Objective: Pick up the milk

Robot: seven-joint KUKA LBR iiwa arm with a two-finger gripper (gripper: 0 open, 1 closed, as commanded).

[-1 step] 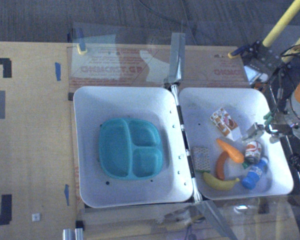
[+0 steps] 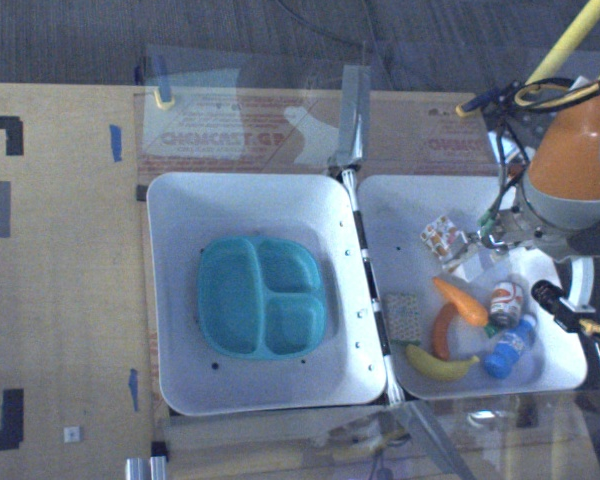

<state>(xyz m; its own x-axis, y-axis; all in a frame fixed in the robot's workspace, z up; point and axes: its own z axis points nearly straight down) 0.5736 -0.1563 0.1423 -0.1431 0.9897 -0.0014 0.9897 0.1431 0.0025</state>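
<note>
Cardboard behind the bins (image 2: 225, 138) carries faint red print, not legible. Gripper (image 2: 490, 236) sits at the right bin's (image 2: 380, 208) 2 o'clock; can't tell its spread, nothing visibly pinched. It's just beside a small carton with orange-red print (image 2: 438, 236), probably the milk, at 12 o'clock of the carrot (image 2: 461, 301). Can (image 2: 505, 303), blue bottle (image 2: 508, 348), banana (image 2: 440, 362) near 5 o'clock. Teal divided tray (image 2: 262, 296) in left bin (image 2: 170, 268).
</note>
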